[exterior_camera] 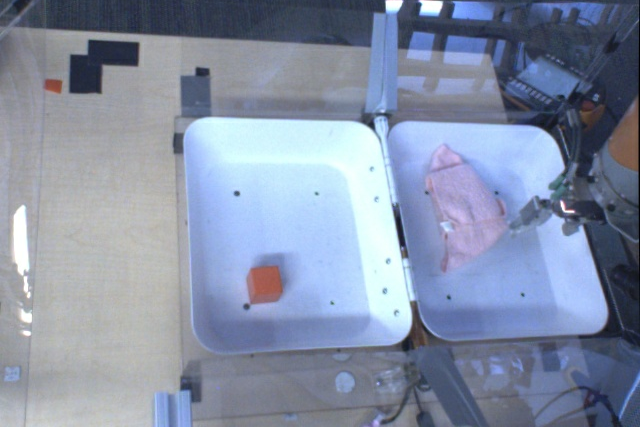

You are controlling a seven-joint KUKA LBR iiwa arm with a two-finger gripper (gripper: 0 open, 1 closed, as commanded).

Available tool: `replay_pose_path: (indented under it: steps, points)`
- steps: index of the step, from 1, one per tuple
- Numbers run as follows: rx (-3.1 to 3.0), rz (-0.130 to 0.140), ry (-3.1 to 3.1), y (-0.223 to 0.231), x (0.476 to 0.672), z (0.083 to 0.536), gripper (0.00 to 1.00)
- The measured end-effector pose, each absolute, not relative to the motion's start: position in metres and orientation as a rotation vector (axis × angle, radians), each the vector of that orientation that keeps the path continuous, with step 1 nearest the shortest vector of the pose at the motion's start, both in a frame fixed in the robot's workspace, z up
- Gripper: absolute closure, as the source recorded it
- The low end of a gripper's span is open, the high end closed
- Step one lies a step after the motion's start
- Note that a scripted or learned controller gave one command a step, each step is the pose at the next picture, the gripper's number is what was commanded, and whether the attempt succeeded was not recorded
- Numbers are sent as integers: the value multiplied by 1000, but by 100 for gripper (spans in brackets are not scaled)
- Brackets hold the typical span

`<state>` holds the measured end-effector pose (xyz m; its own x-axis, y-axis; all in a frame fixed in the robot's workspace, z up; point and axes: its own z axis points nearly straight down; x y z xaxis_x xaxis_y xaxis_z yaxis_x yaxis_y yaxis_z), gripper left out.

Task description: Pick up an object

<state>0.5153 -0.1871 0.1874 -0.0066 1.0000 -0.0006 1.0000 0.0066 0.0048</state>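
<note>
Where the right-hand shallow white plastic bin (560,320) holds it, the crumpled pink cloth (462,207) lies in the left half of that bin, a soft folded heap, pointed toward its upper end and widening toward its lower right edge, with a small pale tag or crease showing at its lower left. At the cloth's right edge sits the grey two-finger gripper (527,215), its tip touching or just beside the fabric; whether the fingers are spread or clenched I cannot tell, since they are small and blurred against the white floor. Most of the grey arm with its orange band (628,140) is cut off at the right. Well apart, in the left-hand white bin (200,215), a small orange cube-shaped block (265,284) rests near the lower left, matte and hard-edged
</note>
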Motion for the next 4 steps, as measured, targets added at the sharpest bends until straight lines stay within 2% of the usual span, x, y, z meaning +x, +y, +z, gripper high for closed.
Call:
replay_pose_path:
  steps: [1,2,3,4]
  points:
    - [2050,16,2361,-164,615,99,0]
    - [1927,20,2446,-160,611,97,0]
    - [1921,29,2449,-157,614,110,100]
    - [2215,9,2217,-103,625,178,100]
